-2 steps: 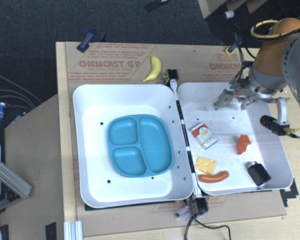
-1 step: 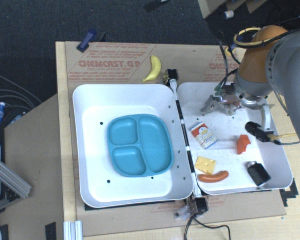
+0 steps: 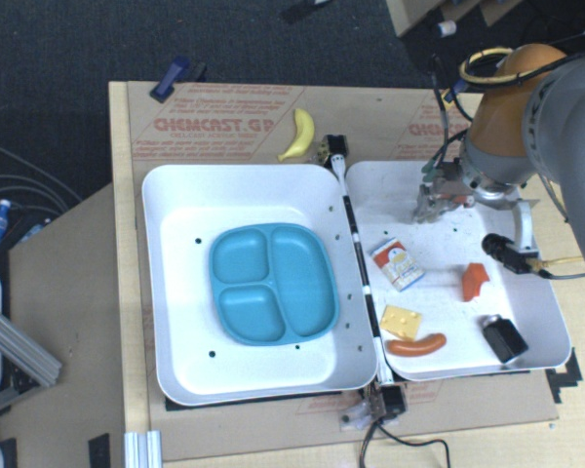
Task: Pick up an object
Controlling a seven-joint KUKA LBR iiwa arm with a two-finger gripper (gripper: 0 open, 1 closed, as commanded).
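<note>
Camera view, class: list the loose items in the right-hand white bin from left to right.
Red-and-white small carton → yellow cheese-like wedge → red sausage-shaped toy → small orange-red block → black rectangular block.

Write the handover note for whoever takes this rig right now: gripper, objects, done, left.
Gripper: low over the rear of the right bin, nothing seen between its fingers; open or shut is unclear.
Right bin holds: small red-and-white carton, red block, cheese wedge, sausage, black block.
Left bin: blue divided plate.
Banana lies on the bench behind the bins.
Done: nothing lifted.
Left: grasp and raise one object; the carton looks nearest.
</note>
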